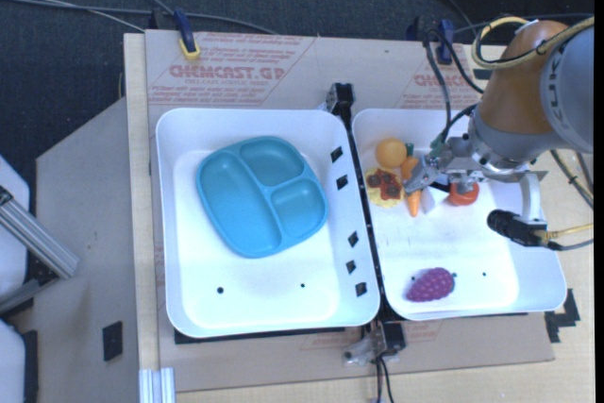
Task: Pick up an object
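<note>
A purple plastic bunch of grapes [430, 284] lay nearest the camera, alone near the front wall of the right-hand shallow white bin [491, 297]. Farther back in that bin sat a cluster of toy food: an orange round fruit [390, 152], a small orange carrot [413, 200], a yellow piece with dark red berries [383, 184] and a red tomato-like piece [462, 193]. The two-finger gripper [432, 173] hung low over this cluster, just beside the carrot; whether it was open or closed could not be told from this angle, and nothing was clearly held. The left-hand white bin [189, 297] held a blue sectioned plastic plate [261, 194]. The pieces probably crowded one another, so a closing grasp risked nudging a neighbour, pinching two at once, or slipping off the carrot's taper.
</note>
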`<action>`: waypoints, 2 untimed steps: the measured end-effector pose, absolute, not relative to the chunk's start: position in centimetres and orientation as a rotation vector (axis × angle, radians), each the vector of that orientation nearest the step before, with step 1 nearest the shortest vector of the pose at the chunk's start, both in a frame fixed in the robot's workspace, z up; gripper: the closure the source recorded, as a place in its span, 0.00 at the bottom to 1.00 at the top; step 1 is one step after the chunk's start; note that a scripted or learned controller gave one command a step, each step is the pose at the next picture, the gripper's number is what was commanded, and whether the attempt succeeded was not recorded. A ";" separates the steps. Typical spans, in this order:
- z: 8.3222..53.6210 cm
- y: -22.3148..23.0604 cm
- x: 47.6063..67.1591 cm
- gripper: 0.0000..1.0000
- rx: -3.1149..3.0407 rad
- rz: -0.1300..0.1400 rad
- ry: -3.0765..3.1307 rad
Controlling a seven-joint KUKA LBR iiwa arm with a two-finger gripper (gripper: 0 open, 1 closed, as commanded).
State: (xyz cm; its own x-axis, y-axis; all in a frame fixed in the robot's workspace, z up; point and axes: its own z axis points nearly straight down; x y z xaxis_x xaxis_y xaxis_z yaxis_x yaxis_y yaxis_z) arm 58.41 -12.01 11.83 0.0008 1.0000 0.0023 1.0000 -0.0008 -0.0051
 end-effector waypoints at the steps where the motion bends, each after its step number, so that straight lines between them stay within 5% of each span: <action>1: 8.5 -12.0 58.5 0.00 -2.221 0.002 -2.219; 2: 10.0 -12.2 58.6 1.00 -2.226 0.000 -2.222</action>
State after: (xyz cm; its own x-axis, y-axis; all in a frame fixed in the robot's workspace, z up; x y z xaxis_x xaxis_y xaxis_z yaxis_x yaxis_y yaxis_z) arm 58.63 -12.25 10.04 0.0017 1.0000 -0.0026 1.0000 -0.0017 0.0024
